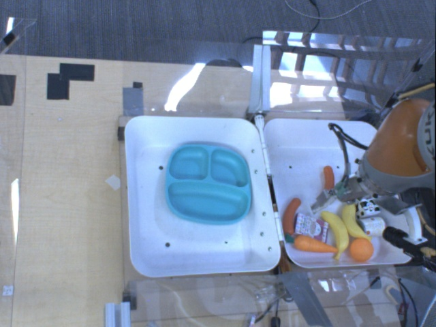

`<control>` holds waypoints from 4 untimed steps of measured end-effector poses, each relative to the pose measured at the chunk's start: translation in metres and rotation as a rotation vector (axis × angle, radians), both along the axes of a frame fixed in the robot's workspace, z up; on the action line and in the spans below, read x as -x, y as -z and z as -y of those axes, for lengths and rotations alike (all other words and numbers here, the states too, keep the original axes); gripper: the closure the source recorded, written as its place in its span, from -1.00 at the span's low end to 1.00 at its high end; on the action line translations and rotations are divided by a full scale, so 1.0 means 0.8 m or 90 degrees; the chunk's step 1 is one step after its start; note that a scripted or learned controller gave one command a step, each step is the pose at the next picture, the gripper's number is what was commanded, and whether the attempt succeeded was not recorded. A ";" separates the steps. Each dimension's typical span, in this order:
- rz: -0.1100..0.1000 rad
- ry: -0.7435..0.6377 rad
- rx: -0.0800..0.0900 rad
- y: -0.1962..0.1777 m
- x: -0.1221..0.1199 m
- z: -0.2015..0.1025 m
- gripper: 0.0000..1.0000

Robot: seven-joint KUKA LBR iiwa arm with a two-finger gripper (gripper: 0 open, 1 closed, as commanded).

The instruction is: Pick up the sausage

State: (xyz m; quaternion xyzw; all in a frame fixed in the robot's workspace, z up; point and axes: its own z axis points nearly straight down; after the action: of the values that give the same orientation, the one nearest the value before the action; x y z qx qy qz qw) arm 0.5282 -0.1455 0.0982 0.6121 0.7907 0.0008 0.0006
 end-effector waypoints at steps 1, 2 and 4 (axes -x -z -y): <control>0.006 0.139 0.000 0.011 -0.008 -0.063 -1.00; 0.009 0.138 -0.002 -0.004 -0.010 -0.065 1.00; 0.005 0.214 0.000 0.012 -0.087 -0.046 -1.00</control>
State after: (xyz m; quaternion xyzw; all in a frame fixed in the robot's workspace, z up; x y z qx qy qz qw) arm 0.5977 -0.1086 0.0887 0.7358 0.6772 0.0030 0.0035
